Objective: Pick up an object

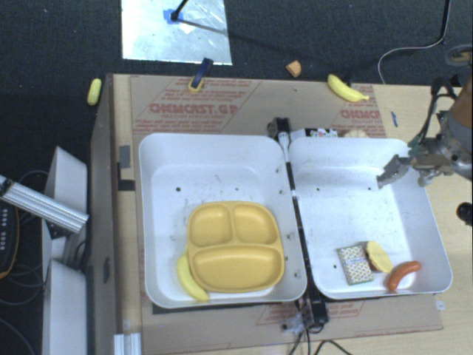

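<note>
Nearest the lens: yellow divided tray (235,245) in the left bin (159,161), low in the bin, upright. A yellow banana (189,279) lies touching the tray's lower left edge.

Right bin (347,161): three small items clustered at the lower right corner. Patterned square packet (355,264); a pale yellow wedge-like piece (379,257) just beside it, touching or overlapping its right edge; an orange sausage-shaped item (402,274) near the bin's rim.

Tool (399,167) hovers over the right bin's upper right part, well apart from the cluster. One dark finger (390,172) juts left; cannot tell whether it is released or clenched. Nothing seen grasped.

Outside the bins, on the counter (177,106): a second banana (344,89) at the far edge.
</note>
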Robot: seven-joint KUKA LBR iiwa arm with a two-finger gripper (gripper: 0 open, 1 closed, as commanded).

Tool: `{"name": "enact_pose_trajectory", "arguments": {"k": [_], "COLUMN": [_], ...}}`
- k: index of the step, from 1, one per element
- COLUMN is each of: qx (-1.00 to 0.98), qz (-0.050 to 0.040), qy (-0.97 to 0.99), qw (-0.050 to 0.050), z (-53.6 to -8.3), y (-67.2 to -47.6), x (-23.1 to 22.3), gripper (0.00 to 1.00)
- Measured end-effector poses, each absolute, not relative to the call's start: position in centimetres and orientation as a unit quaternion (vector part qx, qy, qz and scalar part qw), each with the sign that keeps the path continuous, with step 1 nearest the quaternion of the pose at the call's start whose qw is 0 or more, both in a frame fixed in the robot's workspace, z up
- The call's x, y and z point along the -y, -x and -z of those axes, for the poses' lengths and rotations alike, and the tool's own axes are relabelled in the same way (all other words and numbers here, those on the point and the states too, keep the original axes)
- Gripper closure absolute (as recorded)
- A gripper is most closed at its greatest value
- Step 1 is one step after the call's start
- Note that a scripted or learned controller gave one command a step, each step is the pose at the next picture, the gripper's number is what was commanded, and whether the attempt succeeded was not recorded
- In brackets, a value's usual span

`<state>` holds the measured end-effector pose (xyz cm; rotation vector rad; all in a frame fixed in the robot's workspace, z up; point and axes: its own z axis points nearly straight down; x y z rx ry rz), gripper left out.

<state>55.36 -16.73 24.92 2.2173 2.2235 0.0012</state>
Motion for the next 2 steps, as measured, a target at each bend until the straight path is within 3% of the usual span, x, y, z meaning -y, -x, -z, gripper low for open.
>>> {"name": "enact_pose_trajectory", "arguments": {"k": [1,2], "qx": [-0.709,-0.707], "qz": [0.0,0.0009], "qy": [-0.706,-0.707], "qw": [-0.001,0.0], "z": [-17.0,-9.4], "y": [-55.9,-56.5], "x": [9.4,19.1], "gripper": [0.0,0.0]}}
